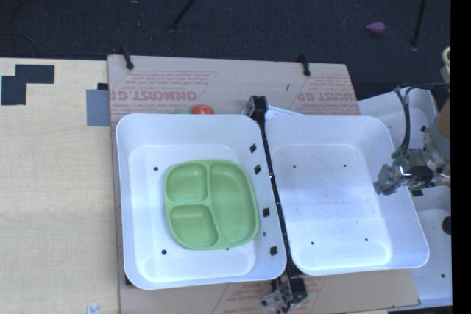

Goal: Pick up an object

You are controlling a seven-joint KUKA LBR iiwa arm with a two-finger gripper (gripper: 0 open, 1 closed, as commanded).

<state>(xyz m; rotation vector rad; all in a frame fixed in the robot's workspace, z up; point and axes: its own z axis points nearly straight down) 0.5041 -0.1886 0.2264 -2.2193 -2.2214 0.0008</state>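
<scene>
Grey metal at the right edge of the frame is all I get of the gripper (388, 180); it sits over the right rim of the right bin (335, 246), and I cannot tell how it is set or whether it touches anything. Most of the arm is cut off by the frame edge, with a dark cable looping above the wrist.

I count two white bins on the cardboard-covered tabletop (221, 88), side by side and joined by a black clamp strip down the middle. The left bin (140, 232) holds one object, a green plate (212, 204) with three compartments, lying flat near its centre, well apart from the gripper. Something small and orange (202, 110) peeks over the left bin's far rim, mostly hidden; I can't identify it.
</scene>
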